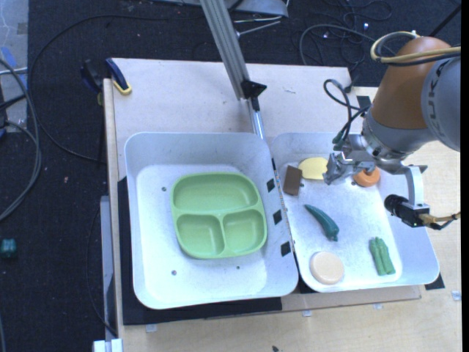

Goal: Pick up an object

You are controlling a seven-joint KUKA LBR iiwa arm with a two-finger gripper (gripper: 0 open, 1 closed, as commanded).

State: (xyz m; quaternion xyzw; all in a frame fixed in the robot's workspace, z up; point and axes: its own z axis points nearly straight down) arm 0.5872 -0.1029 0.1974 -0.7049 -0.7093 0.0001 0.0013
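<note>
The right bin (410,266) holds several small items: a yellow piece (313,168) and a brown block (292,180) at its far left, an orange piece (366,175), a dark green pepper-like item (323,220), a green bean bundle (381,256) and a cream round disc (327,267). My gripper (338,170) hangs low over the bin's far part, between the yellow piece and the orange piece, right beside both. Whether anything sits between the fingers is hidden from this angle.
The left bin (146,196) carries a light green divided tray (218,214). A slanted metal pole (227,39) runs down to the bins' shared far edge. A black clip (403,208) hangs off the arm over the right bin's right rim. Cables lie on the floor behind.
</note>
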